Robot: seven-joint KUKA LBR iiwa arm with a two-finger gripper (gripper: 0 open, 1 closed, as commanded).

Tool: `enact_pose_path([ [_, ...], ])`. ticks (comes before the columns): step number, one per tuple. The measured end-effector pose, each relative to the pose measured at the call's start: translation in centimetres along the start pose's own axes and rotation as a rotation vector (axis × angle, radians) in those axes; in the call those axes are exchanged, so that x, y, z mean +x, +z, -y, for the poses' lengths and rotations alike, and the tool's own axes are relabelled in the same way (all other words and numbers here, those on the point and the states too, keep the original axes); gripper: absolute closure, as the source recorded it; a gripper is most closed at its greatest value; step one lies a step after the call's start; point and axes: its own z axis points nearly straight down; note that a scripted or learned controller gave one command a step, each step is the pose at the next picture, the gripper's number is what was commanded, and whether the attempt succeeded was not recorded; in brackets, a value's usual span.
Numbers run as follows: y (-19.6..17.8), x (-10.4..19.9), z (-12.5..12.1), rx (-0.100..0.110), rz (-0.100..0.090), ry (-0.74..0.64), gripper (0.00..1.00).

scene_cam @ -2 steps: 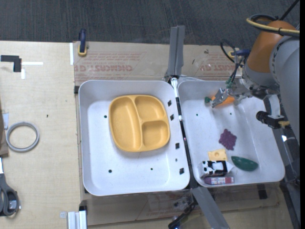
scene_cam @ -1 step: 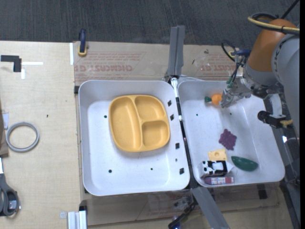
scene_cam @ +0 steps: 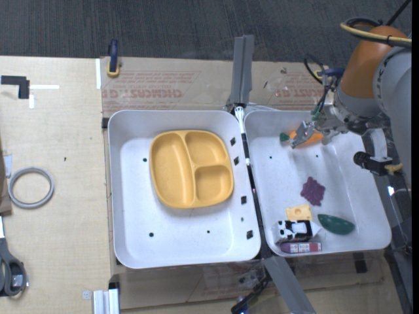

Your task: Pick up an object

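1. Pale wood worktop point(scene_cam: 59, 129) fills the left of my feed, with dark floor beyond its far edge. On it I see a grey tape ring point(scene_cam: 29, 187), a pair of scissors point(scene_cam: 10, 273) at the near left edge, and a small black bracket point(scene_cam: 18, 84) at the far left.
2. Next comes a sheet of brown cardboard point(scene_cam: 170, 84) under the bins, with a blue-handled clamp point(scene_cam: 113, 56) at its far left corner.
3. Left white bin point(scene_cam: 124, 234): a yellow divided plate point(scene_cam: 192, 169) lies flat in its middle, three compartments, nothing in them.
4. A grey metal bar point(scene_cam: 243, 70) runs back from the seam between the two bins.
5. Right white bin point(scene_cam: 363, 195): near the front wall I see a small boxed item with black, white and pink print point(scene_cam: 298, 237), a yellow block point(scene_cam: 299, 212) just behind it, a dark green leaf-shaped piece point(scene_cam: 337, 224) to their right, and a purple lumpy toy point(scene_cam: 313, 190) further back, apart from them.
6. At the far wall of that bin the pincer point(scene_cam: 303, 136) hangs low, tips close to an orange and green object point(scene_cam: 313, 137), carrot-like, lying against the back corner. I cannot tell whether the pincer is spread or clenched, nor whether it has the object.
7. Far right, the grey arm point(scene_cam: 396, 77) with its orange band point(scene_cam: 363, 67) leans in over the bin's rim.
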Motion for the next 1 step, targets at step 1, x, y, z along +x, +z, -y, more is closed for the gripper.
enact_pose_path([
  [1,1.16,1.39,-0.13,-0.001,0.000,0.394,0.00],
])
